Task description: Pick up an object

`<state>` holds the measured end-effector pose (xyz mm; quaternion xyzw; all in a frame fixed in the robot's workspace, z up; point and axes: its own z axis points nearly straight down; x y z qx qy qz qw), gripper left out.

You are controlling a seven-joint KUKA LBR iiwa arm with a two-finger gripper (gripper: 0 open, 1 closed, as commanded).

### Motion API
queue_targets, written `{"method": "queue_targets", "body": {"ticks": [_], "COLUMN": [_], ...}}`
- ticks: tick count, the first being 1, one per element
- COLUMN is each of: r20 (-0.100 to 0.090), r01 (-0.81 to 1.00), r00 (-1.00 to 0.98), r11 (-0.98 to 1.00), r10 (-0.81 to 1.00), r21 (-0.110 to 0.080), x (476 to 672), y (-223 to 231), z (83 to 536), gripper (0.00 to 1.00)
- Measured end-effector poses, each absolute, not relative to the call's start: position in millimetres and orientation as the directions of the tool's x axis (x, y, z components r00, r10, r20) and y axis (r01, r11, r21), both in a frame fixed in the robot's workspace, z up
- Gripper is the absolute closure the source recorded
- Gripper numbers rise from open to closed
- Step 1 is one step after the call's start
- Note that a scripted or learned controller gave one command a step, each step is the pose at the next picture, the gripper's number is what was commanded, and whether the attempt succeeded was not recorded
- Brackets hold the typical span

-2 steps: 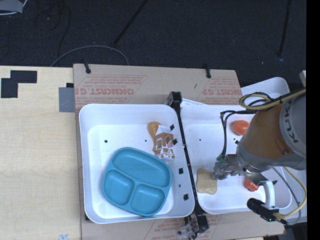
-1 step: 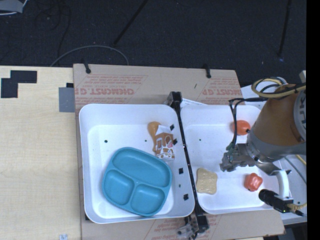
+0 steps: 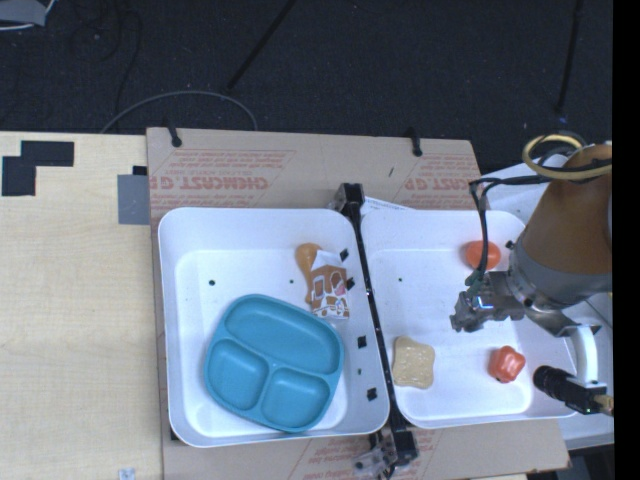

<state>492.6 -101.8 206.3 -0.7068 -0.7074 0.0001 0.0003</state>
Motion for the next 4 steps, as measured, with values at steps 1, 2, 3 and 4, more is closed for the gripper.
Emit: {"method": "queue_targets", "body": {"ticks": [1,2,3,4], "r20": [-0.001,0.001,0.002,0.001], "r01": [1.0,1.0,1.0,1.0], "r00": [0.0,-0.002,-0.004,-0.004], "r11": [0.0,0.002,0.004,0.004], "r10": [1.0,1.0,1.0,1.0], "r21": [0.001,-0.003,-0.006,-0.003], "x": [492.7,499.3,509.9,526.2], "y": [-112.8,-70.5,-22.7,24.6], "z": [261.2,258.4,238.9,243.2], "gripper": [1.0,1.0,1.0,1.0]}}
